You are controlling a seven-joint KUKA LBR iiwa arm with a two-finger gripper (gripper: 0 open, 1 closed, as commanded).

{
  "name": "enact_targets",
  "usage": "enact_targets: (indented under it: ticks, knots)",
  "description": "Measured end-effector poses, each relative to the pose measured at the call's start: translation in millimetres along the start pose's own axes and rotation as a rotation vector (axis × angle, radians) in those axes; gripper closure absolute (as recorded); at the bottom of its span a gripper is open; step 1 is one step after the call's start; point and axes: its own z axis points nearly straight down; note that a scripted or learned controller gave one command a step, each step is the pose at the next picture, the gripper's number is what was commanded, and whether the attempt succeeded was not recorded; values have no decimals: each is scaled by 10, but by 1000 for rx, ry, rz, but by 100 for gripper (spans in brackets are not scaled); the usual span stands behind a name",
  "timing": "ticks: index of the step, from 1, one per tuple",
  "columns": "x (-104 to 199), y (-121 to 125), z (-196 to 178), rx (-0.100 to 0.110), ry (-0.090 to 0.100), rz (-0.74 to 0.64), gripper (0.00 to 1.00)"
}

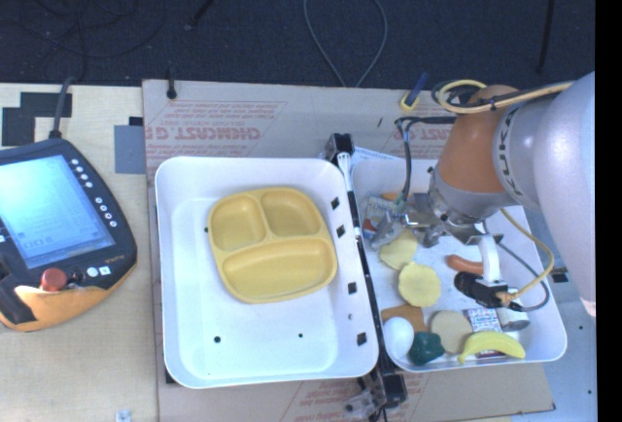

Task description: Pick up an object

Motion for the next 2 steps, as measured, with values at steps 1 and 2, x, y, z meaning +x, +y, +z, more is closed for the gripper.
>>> enact_targets:
  ticks: [1,2]
  knots:
    - [-121,-664,-4,3,0,2,0]
    - [22,-924,-7,-2,-1,4,0]
